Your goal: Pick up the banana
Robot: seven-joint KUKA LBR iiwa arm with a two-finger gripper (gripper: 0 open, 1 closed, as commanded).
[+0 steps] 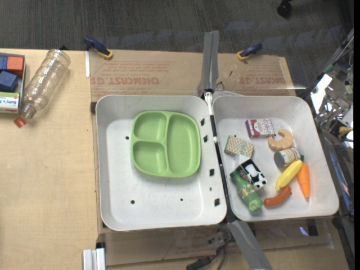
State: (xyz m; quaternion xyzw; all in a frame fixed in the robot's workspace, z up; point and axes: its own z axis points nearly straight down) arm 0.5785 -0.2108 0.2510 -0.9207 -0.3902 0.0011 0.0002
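Camera view counts two white bins: the left bin (107, 167) holds one green plate (166, 144), and the right bin (322, 145) holds one banana (288, 174), one carrot (304, 181), one sausage (277, 198), one green bottle (247, 193), one cow toy (254, 175), one cracker (238, 146), one carton (260, 128) and one shrimp (282, 140). A grey can (283, 157) at the banana's 12 o'clock is half hidden and hard to identify, and the gripper's state cannot be told. The banana is short, yellow, tilted, lying at the bin's 4 o'clock, touching the carrot at its 3 o'clock.

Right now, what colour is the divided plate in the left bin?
Light green: the divided plate shows clearly in the camera view, in the left bin.
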